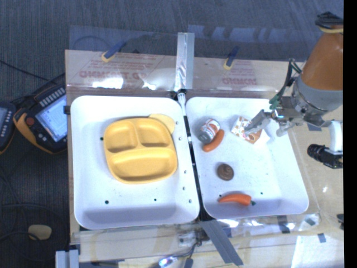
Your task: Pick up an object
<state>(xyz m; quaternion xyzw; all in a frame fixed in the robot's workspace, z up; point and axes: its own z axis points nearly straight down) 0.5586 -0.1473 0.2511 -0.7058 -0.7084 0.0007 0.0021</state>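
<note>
Lying just beside the end effector (pixel 266 121): a crumpled packet (pixel 245 129).

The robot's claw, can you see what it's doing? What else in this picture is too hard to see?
- Gripper: small and blurred in the camera view, so whether it holds the crinkly packet can't be told.
- Arm: cut off by the right edge.
- Can: label too small to read.
- Yellow piece: mostly hidden under the yellow tray.
- Brown round thing: too small to name.

Crinkled red-and-white packet (pixel 246 129) (lying tilted) near right bin's (pixel 290 166) back edge.
</note>
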